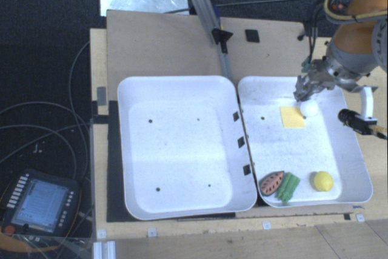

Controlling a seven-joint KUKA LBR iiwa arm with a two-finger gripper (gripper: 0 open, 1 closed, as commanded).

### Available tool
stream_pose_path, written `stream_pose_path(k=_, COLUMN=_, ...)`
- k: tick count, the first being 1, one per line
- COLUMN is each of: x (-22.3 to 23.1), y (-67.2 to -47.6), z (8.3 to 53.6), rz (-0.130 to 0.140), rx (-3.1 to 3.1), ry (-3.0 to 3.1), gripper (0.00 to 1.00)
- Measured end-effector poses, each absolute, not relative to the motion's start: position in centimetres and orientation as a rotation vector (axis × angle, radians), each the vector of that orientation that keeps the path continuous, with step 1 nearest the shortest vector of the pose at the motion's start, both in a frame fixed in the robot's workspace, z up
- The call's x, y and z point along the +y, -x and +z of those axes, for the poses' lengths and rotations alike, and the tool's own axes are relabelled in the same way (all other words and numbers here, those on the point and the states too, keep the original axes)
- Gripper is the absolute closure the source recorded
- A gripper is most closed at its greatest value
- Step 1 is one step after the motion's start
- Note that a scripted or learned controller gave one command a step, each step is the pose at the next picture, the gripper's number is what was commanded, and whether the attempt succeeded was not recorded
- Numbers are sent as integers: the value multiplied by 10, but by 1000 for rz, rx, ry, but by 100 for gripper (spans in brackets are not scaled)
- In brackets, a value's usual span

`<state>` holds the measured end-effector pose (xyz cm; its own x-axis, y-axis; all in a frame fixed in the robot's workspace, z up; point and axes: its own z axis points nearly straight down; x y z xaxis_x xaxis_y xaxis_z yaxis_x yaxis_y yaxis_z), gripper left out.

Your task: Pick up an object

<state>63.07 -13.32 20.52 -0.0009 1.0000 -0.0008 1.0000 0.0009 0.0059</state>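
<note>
Far to the pincer's left on the brown worktop (pixel 163 39) lay the left shallow white plastic bin (pixel 130 130), and beside it the right shallow white plastic bin (pixel 348 154) sat under the arm. Well below the pincer, along that bin's near wall, lay a reddish-brown oval object (pixel 271 182) touching a green ridged vegetable-like toy (pixel 288 186), with a small yellow lemon-shaped object (pixel 322 181) apart to their right. Just below and slightly left of the pincer lay a flat yellow square piece (pixel 293 117). The pincer (pixel 303 93) hung low over the bin's far part, with a small white round object (pixel 308 108) just beneath its tips; whether it was released or clenched could not be told.
</note>
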Motion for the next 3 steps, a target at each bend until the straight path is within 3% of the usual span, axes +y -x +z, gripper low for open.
stream_pose_path(k=1, x=-133, y=-631, z=218, rz=2, rx=2221, ry=-2220, gripper=100)
stream_pose_path(k=2, x=-82, y=-631, z=223, rz=2, rx=2226, ry=-2216, gripper=100)
stream_pose_path(k=3, x=-34, y=-608, z=223, rz=2, rx=2227, ry=-2217, gripper=100)
